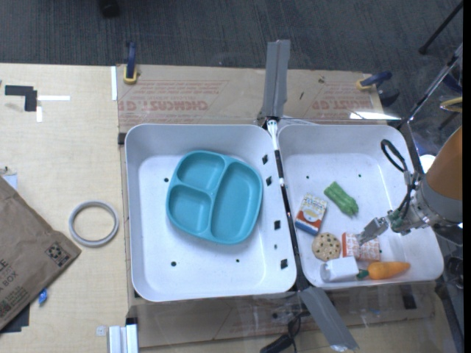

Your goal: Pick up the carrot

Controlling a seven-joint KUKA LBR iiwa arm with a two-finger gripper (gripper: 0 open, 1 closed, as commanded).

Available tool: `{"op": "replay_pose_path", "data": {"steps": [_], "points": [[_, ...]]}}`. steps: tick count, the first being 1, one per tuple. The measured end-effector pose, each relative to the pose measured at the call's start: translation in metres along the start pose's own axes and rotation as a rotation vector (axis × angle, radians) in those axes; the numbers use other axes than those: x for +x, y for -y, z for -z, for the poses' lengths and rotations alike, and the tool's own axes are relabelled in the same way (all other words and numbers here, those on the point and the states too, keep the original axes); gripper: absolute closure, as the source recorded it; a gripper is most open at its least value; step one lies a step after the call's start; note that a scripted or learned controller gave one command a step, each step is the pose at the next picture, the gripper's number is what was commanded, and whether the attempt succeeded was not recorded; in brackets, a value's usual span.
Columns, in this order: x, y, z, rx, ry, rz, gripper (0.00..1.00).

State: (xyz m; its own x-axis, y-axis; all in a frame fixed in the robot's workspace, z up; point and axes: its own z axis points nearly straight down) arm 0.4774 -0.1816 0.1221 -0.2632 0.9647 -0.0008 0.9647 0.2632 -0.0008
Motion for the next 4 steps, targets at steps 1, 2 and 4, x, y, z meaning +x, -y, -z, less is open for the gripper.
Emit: {"op": "replay_pose_path", "data": {"steps": [1,2,4], "points": [[0.029,-0.008,-0.031,0.0,-0.002,0.288,0.0],[0.069,-0.025,-0.029,-0.004,0.007,-0.178,0.0],[0.072,-0.033,-0.019,-0.001,-0.001,0.249,0.0]]}}
